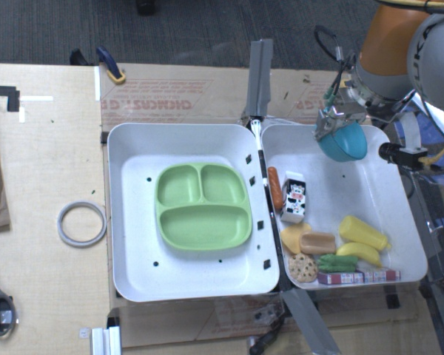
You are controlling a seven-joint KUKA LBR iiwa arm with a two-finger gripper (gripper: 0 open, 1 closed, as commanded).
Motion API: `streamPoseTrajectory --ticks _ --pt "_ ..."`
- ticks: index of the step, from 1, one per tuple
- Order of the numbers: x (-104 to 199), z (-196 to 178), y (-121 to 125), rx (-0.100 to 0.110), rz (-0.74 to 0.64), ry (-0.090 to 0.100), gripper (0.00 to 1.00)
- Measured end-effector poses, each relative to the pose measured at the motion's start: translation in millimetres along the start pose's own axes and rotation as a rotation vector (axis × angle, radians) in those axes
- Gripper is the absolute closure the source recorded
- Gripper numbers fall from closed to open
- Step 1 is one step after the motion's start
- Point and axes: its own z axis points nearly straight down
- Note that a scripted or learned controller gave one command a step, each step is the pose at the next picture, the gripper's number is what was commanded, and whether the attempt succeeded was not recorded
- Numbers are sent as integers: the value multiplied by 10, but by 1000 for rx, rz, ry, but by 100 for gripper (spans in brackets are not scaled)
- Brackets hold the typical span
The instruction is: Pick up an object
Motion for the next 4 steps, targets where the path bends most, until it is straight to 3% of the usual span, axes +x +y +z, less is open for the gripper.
streamPoseTrajectory --ticks 1,2,3,4 --pt "-3 -5 2 -1 0 -1 0" --pt "-150 1001 -121 -1 61 0 0" --pt "-159 909 -122 0 61 -1 100" --pt "-159 907 -120 0 61 -1 0"
